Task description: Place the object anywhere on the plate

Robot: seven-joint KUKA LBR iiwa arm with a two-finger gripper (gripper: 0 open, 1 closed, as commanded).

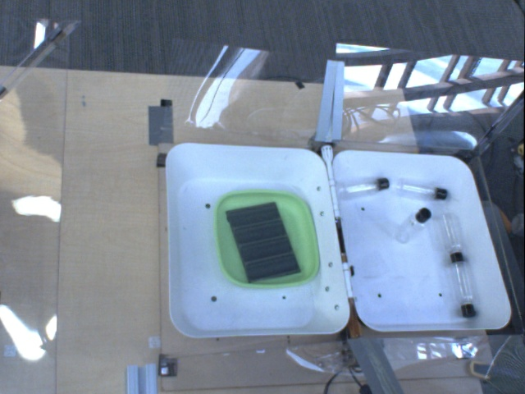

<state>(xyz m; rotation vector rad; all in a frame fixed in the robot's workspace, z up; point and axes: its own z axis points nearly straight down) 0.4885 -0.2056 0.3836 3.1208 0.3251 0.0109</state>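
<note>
A lime green square plate [309, 238] lies in the middle of the left white bin [184, 302]. A dark grey ribbed rectangular block [262, 241] rests flat on the plate, turned slightly askew. In the right white bin [492, 318] lie several clear plastic tubes with black caps: two near the back wall [363, 188] [417, 190], a short one in the middle [410, 226], and two end to end along the right side [452, 235] [464, 287].
A grey metal post [331, 101] stands behind the seam between the bins. A small grey bracket [161, 122] sits on the wooden bench [90, 220] to the left. Cables and metal parts lie below the bins' front edge.
</note>
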